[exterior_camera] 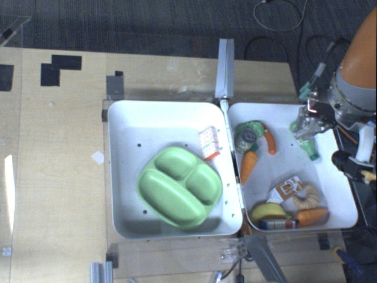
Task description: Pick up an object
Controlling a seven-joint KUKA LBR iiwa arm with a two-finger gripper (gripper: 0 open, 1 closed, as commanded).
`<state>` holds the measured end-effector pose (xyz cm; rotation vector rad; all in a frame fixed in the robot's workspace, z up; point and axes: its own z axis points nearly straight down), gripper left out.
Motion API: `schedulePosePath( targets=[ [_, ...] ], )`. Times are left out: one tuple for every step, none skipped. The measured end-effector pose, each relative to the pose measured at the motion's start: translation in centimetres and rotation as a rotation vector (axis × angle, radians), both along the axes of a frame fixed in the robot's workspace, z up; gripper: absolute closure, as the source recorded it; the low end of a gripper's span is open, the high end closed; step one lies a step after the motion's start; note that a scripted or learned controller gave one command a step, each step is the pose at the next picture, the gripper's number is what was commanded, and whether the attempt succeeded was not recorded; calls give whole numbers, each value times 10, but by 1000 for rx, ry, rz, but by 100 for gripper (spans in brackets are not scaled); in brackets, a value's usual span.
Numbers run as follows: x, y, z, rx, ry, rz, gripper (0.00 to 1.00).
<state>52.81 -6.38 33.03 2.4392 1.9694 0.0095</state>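
Note:
My gripper hangs over the far right corner of the right bin. A small green object lies just below it in the view; whether the two touch is unclear. Elsewhere in that bin are a carrot, a green round item, a small orange-red piece, a brown-and-white packet, a bread roll, a banana, an orange piece and a dark tube.
The left bin holds a green divided plate and a small red-and-white packet by its right wall. A metal divider post stands between the bins at the back. Cables lie behind the right bin.

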Motion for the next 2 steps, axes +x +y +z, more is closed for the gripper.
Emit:
schedulePosePath(
  targets=[
    [-23,6,-3,1,6,-54,100],
    [-40,93,-26,3,5,-147,100]
  ],
)
